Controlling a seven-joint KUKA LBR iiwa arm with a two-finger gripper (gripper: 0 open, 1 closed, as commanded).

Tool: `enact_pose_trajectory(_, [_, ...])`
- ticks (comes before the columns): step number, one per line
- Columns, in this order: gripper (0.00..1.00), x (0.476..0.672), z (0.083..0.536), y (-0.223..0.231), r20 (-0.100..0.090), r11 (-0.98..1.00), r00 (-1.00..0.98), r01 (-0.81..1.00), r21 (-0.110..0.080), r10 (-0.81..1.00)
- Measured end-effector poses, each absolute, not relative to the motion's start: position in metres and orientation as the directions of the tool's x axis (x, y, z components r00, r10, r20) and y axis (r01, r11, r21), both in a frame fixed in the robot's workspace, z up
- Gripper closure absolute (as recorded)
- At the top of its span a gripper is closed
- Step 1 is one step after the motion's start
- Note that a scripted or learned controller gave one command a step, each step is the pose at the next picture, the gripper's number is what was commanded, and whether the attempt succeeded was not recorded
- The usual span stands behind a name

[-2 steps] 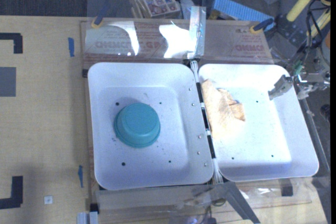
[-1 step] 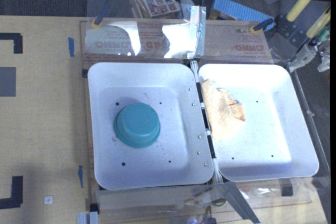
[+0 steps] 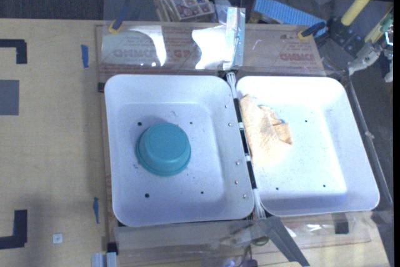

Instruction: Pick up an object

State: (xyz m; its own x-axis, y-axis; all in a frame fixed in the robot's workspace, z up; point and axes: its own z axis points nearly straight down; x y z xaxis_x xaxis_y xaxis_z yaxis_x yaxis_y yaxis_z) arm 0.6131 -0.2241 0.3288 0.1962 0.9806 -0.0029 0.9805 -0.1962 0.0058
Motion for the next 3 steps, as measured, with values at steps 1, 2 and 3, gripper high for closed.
enact_pose_trajectory(1, [0.00,0.623,0.212,-0.160,0.000,0.100,-0.100,0.995,0.000,0.995])
enact_pose_trajectory(2, [0.00,0.641,0.127,-0.104,0.000,0.109,-0.109,0.994,0.000,0.994])
enact_pose_trajectory(3, [0.00,0.599,0.094,-0.103,-0.006,0.356,-0.356,0.934,0.018,0.935])
